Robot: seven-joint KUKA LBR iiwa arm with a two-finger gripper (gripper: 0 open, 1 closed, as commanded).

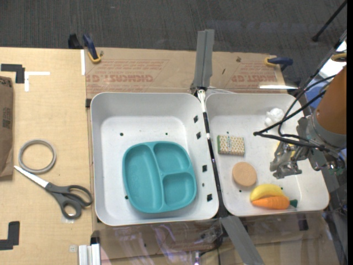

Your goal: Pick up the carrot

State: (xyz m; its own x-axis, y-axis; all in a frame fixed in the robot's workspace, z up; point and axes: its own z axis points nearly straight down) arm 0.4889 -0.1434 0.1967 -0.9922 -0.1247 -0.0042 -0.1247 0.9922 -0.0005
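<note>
- Carrot [271, 202] lies in the right bin [259, 101], near its front edge, orange body lengthwise left-right, small green tip at its right end.
- Yellow banana-shaped item [267, 190] sits just behind the carrot, touching it along the top.
- Round tan disc [244, 174] is just up-left of the banana, close but looks apart from it.
- Small patterned block [231, 144] sits further back, left-centre of the right bin.
- White crumpled thing [274, 115] near the back of the right bin; too washed out to say what it is.
- Gripper [284, 167] hangs over the right half of the right bin, up-right of the carrot, not touching it. Nothing visible between the fingers.
- Jaw state: cannot tell. Fingers are a dark-grey clutter against cables, gap not readable.
- Arm enters from the right, orange band [336, 106] at the frame edge, black cables fanning off toward the bin's middle.
- Left bin [105, 148] holds a teal divided plate [160, 176], three compartments, tilted slightly.
- On the bench left of the bins: scissors [58, 191] with grey handles, and a tape roll [37, 155] just behind them.
- Blue clamps [91, 47] on the cardboard at the back edge.
</note>
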